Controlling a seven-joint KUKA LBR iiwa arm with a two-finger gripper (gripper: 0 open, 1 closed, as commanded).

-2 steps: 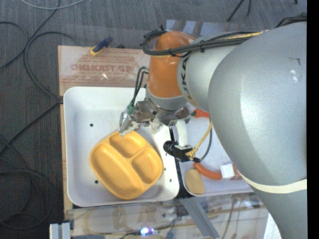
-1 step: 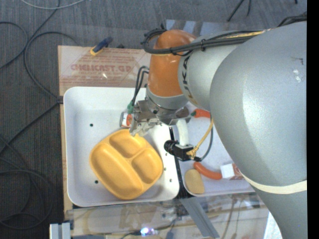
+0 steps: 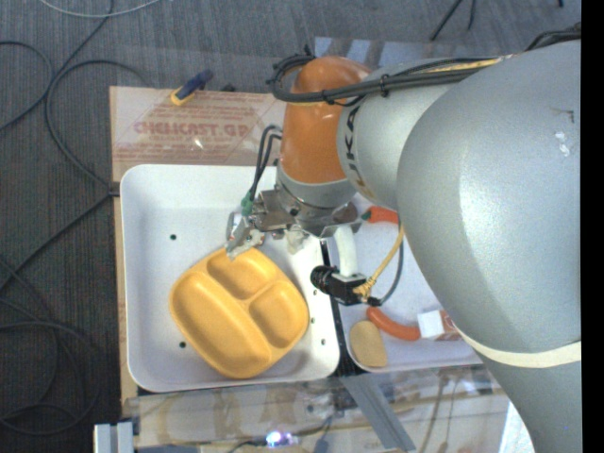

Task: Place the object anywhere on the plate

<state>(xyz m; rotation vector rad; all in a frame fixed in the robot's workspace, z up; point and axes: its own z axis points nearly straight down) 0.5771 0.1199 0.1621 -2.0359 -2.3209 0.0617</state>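
Note:
A yellow plate (image 3: 239, 315) with three compartments lies in the left white bin (image 3: 160, 215), towards its front right. My gripper (image 3: 242, 236) hangs over the plate's far edge, just above the rim of the back compartment. I make out no object in it. The grey arm with its orange band (image 3: 316, 130) covers the gap between the bins and much of the right bin (image 3: 415, 352). In that bin lie an orange carrot-like piece (image 3: 394, 326), a tan oval piece (image 3: 368, 345) and a small white block (image 3: 430, 324).
Another orange piece (image 3: 382, 216) peeks out beside the wrist in the right bin. A brown board (image 3: 189, 135) with a blue-and-yellow tool (image 3: 191, 87) lies behind the left bin. Cables run over the floor to the left.

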